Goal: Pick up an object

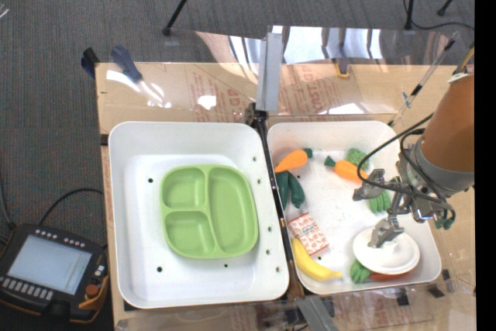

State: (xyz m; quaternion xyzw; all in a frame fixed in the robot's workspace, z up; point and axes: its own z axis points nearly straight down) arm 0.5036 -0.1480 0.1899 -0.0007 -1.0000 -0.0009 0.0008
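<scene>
A round white dish (386,250) sits in the near right corner of the right bin (341,128), pale and shallow, with a raised middle; something red and green peeks from under its near edge. The claw (385,232) hangs directly over the dish, its tip at or just above the raised middle, but whether it touches cannot be told from this slant. Whether the claw is open or closed cannot be told either.

Left of the dish lies a yellow banana (311,261), and just above that a small red-and-white packet (308,233). Farther back in the same bin are two orange carrots with green tops, one (291,160) near the left wall and one (345,169) toward the middle, plus a dark green piece (292,189) beside the divider.

The left bin (132,147) holds a light green divided plate (209,211) with three compartments. Both bins rest on the tabletop (186,89).
</scene>
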